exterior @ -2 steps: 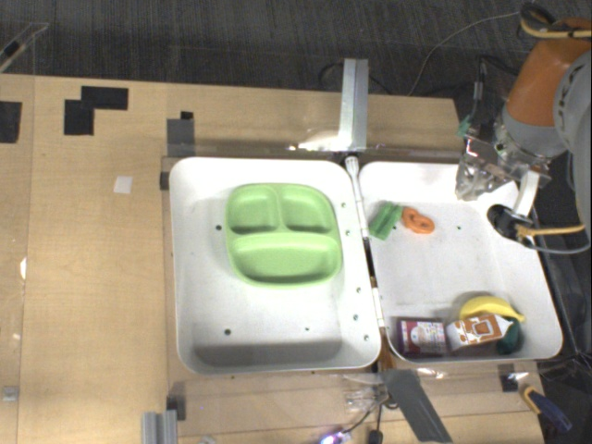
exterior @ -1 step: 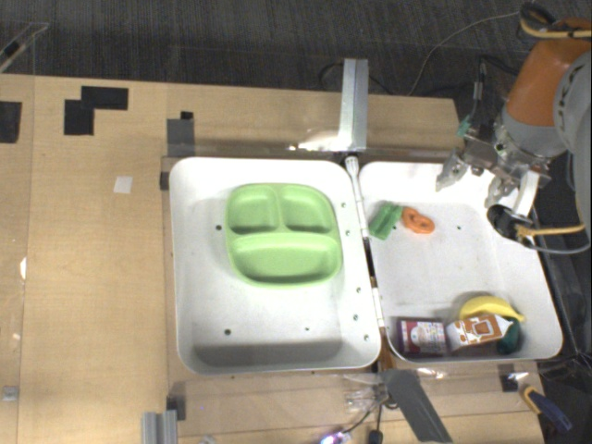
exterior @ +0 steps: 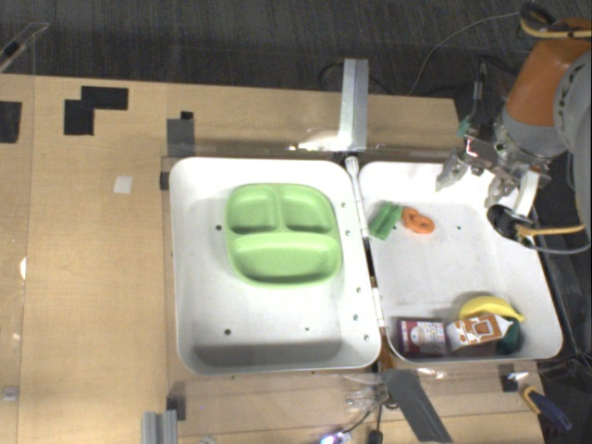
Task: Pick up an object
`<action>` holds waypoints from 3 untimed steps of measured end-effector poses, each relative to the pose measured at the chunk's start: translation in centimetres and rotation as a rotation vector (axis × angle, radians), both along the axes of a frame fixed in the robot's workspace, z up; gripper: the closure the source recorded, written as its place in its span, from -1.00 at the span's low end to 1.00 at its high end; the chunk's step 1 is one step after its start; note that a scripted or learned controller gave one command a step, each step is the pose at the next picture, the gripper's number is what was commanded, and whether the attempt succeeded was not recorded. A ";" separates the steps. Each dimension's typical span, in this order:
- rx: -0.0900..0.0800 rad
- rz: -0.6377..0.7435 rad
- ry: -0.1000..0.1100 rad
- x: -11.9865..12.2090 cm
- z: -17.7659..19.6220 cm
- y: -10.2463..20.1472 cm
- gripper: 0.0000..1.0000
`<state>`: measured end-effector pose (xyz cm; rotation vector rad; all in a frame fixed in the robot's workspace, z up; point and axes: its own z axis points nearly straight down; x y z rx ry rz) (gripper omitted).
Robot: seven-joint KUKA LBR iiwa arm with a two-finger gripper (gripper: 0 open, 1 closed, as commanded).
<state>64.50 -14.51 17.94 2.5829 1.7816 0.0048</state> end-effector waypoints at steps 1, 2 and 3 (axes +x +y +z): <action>-0.003 0.443 -0.005 0.1 -9.0 1.8 -1.00; -0.003 0.368 -0.007 -3.6 -8.9 -0.6 -1.00; -0.004 0.370 -0.015 -3.3 -7.7 -0.4 1.00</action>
